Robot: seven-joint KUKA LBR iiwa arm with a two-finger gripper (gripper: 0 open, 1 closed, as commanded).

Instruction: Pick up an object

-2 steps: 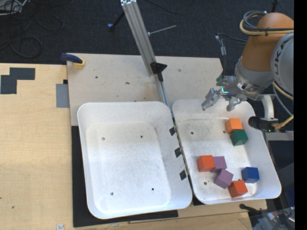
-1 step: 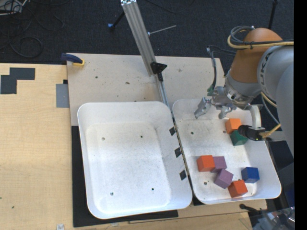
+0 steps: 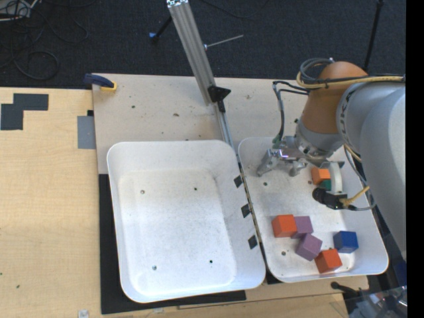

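My gripper (image 3: 280,167) hangs over the far end of the right bin (image 3: 371,265), with its fingers (image 3: 264,165) spread open and nothing between them. A small orange block (image 3: 321,175) lies just to its right, partly behind the wrist. Nearer the front of that bin sit an orange block (image 3: 285,225), two purple blocks (image 3: 303,225) (image 3: 309,246), a blue block (image 3: 345,240) and an orange-red block (image 3: 328,260). All of these lie well apart from the gripper.
The left bin (image 3: 122,158) lies beside the right one, with black clips (image 3: 246,210) along the shared rim. A slanted metal bar (image 3: 194,52) rises behind the bins. The arm's cables (image 3: 341,201) trail over the right bin's far right side.
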